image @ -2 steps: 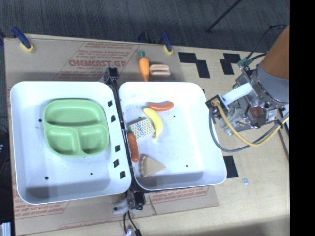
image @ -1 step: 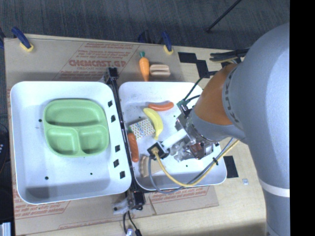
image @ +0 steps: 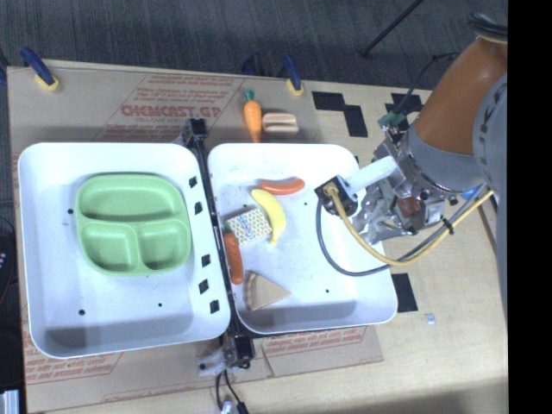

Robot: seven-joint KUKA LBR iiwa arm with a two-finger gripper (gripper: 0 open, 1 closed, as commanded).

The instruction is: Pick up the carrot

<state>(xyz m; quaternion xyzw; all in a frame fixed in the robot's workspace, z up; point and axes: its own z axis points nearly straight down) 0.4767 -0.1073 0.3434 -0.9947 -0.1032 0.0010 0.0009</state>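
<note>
Reaching from right over right bin, end effector state unclear, carrot outside.

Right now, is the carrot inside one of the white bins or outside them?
Outside. The carrot lies on the cardboard behind the right bin, past its far rim, beside a small bun-like toy.

We see a dark grey carpet floor along the top. Below it sits a light wooden bench. A flat sheet of brown cardboard with red writing lies on it. Two blue clamps hold its top edge. Black square marks show near the top right.
</note>
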